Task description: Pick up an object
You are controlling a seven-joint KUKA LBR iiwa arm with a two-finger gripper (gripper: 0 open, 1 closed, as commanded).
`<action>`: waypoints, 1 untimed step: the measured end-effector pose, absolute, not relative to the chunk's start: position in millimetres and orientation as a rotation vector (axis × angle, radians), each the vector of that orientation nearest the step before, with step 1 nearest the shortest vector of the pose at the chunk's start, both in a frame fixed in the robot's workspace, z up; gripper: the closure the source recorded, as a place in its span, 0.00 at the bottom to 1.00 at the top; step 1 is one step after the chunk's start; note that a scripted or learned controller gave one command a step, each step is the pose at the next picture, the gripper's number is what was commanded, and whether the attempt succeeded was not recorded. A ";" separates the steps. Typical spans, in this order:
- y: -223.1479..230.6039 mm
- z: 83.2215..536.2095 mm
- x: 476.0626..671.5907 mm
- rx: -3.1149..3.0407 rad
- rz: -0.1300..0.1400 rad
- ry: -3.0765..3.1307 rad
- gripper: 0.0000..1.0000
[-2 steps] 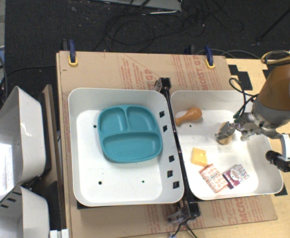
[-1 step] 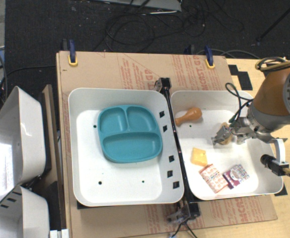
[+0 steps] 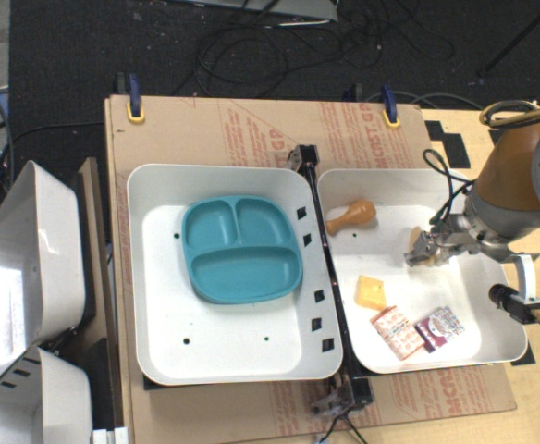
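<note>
In the right bin (image 3: 492, 345) lie an orange-brown drumstick-shaped toy (image 3: 351, 216), a yellow cheese-like wedge (image 3: 371, 292), a red and white packet (image 3: 393, 330) and a purple and white packet (image 3: 439, 326). My gripper (image 3: 426, 251) hangs low over the bin's right middle, to the right of the drumstick and above the wedge. I see nothing between its fingers, and their state is not clear from this angle.
The left bin (image 3: 150, 340) holds a teal divided plate (image 3: 241, 249). A black divider (image 3: 324, 257) runs between the bins. The arm's orange band (image 3: 520, 165) and wrist stand over the right bin's far right edge. White boxes (image 3: 25, 266) sit left of the bench.
</note>
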State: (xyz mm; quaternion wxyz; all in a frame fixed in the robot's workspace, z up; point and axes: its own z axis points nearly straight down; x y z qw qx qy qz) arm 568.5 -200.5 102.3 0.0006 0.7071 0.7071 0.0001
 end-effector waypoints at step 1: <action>-202.7 145.0 568.4 2.217 0.003 2.220 1.00</action>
